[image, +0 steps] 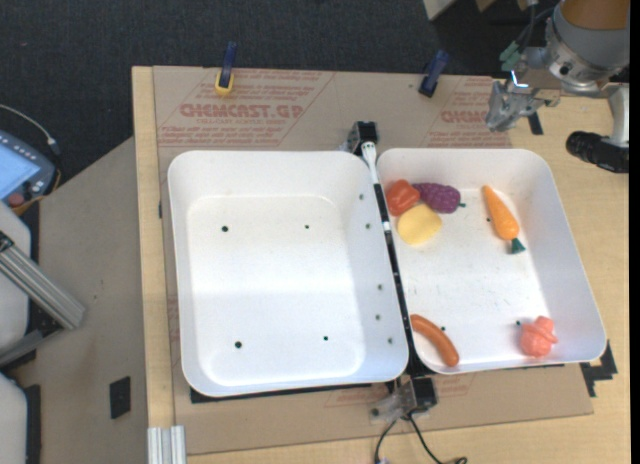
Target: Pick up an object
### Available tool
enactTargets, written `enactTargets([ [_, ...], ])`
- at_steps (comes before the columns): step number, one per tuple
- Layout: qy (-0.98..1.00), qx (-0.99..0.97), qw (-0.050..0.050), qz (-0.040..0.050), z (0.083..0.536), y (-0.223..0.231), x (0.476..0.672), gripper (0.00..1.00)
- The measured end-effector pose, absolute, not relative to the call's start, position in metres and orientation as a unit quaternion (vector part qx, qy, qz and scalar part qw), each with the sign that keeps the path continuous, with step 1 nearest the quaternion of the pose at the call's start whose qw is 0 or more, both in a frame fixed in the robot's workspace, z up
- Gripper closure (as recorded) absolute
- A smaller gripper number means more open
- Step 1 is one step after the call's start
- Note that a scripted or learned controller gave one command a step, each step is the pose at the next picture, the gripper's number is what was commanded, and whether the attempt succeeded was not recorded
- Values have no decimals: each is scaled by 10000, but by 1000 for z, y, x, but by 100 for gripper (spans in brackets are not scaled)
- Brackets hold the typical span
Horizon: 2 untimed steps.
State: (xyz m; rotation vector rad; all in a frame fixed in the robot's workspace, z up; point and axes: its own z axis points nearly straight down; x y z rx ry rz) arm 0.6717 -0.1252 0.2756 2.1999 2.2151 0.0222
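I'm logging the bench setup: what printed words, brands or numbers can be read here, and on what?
"CHEMCAST G P": red print on the brown board beneath the bins, behind the left bin.
A second red print on the same board behind the right bin: partly hidden, too blurred to read.

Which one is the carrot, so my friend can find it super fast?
Look in the right-hand white bin, the one with the toy foods. Go to its far right part, near the back wall: the carrot lies there alone, apart from the cluster by the divider. It is long, pointed and orange with a small green tip, unlike the rounder yellow piece.
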Motion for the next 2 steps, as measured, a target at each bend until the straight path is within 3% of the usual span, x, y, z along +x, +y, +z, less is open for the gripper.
enactTargets([
  [1, 7075, 7067, 7, -1, 263, -128, 667, 0],
  [2, 7100, 7041, 65, 77, 463, -43, 576, 0],
])
